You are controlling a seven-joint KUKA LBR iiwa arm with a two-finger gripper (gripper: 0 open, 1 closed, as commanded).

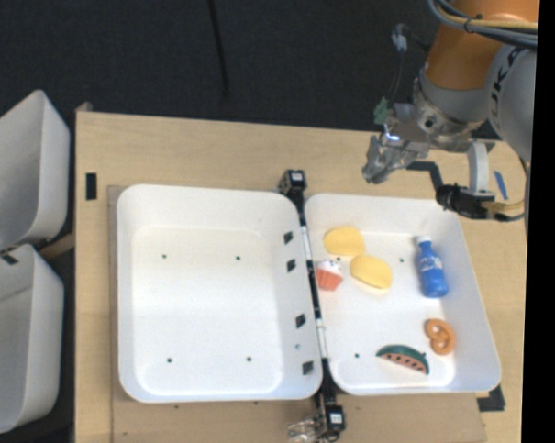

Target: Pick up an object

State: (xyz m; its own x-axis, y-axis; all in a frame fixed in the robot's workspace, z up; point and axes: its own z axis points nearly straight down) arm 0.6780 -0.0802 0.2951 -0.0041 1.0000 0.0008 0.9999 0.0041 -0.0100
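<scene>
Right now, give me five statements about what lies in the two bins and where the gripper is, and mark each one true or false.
1. The blue bottle lies in the right bin. True.
2. The watermelon slice lies in the left bin. False: it lies in the right bin, near its front edge.
3. The gripper hangs above the bench behind the right bin, holding nothing. True.
4. The two yellow pieces lie stacked on the pretzel. False: they lie apart from it, near the divider side of the bin.
5. The orange and white piece lies beside the bottle. False: it lies by the divider, across the bin from the bottle.
</scene>
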